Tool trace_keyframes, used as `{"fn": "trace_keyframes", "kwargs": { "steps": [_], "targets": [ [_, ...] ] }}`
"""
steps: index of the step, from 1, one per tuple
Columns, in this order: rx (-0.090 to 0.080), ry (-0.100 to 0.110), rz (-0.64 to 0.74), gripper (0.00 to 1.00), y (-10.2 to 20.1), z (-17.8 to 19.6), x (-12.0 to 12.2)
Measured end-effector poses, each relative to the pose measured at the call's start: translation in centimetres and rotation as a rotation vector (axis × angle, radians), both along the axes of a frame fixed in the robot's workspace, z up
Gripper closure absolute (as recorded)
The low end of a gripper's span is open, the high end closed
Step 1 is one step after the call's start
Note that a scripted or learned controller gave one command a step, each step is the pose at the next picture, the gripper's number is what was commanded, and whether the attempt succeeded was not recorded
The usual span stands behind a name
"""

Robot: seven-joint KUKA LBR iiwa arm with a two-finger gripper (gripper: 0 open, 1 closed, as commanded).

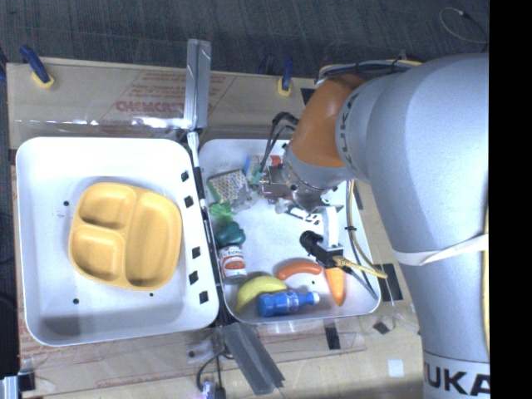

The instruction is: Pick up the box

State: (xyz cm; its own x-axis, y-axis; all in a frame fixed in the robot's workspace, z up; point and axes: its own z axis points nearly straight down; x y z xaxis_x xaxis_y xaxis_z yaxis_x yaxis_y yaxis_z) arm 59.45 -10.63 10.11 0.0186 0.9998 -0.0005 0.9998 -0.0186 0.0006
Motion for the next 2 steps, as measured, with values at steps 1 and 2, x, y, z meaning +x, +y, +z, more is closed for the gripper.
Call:
{"fn": "trace_keyframes", "kwargs": {
  "steps": [1,2],
  "targets": [
    [0.0,0.0,0.004,1.0,0.1,1.0,0.0],
    [0.002,0.007,-0.264,1.0,1.3,-1.0,-0.7]
  ]
}}
